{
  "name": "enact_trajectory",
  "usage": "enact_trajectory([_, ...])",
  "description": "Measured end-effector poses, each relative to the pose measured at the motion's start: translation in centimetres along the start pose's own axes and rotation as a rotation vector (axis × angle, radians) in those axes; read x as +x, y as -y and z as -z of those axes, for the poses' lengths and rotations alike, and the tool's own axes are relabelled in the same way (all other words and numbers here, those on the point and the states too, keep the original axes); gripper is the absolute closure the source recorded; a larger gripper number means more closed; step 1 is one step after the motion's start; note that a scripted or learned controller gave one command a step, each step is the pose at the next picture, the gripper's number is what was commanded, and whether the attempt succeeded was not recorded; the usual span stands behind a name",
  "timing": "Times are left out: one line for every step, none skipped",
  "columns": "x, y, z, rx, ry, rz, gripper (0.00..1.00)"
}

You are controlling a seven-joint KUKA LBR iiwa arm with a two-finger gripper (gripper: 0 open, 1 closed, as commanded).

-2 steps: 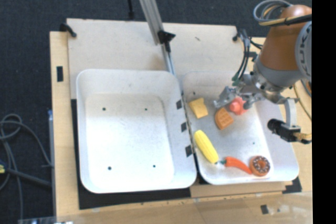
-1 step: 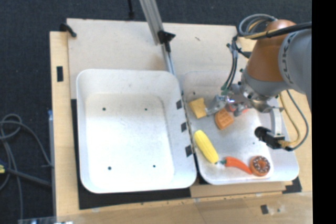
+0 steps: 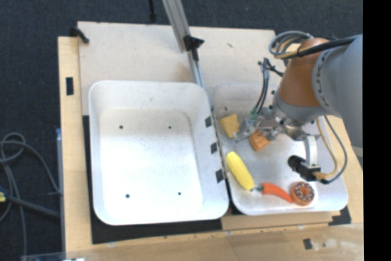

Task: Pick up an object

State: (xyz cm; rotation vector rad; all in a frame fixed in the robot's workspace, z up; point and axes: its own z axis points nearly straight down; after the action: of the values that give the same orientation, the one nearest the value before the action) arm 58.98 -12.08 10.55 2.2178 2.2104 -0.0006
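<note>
- The pale wooden table (image 3: 134,52) takes up most of the frame and carries two shallow white plastic bins side by side. The left bin (image 3: 153,150) has only a few dark specks in it.
- The right bin (image 3: 333,195), in the lower right of the frame, is where all the pickable stuff sits.
- The grey arm with the orange band (image 3: 305,79) comes in from the right edge and reaches down into the upper middle of the right bin.
- A slanted aluminium rail (image 3: 174,3) runs from the top of the frame down to the gap between the bins. It's not in the way.
- The tool (image 3: 259,128) sits low, right by the small orange block (image 3: 259,142). I honestly can't tell whether it's released or clamped on anything, too much clutter there.
- Looks to me like the grasp step: tool down at a target, lift not yet done. The next move needs a straight rise with a firm hold.
- Nearby things: a tan sponge-like cube (image 3: 230,125) just left of the tool, and a yellow corn cob (image 3: 240,170) lower down. An orange carrot (image 3: 278,192) and a round reddish-brown piece (image 3: 302,192) lie along the bottom edge.
- The dangling cables near the black fitting (image 3: 299,164) could snag.
</note>
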Motion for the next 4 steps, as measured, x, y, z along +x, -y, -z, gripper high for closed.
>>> enact_trajectory([-0.1,-0.2,1.4,-0.006,-0.002,-0.007,1.0])
enact_trajectory([0.0,-0.7,5.9,0.002,-0.006,0.005,1.0])
enact_trajectory([-0.2,-0.8,10.6,0.001,-0.006,0.006,1.0])
enact_trajectory([5.1,-0.6,11.3,0.006,-0.01,0.011,1.0])
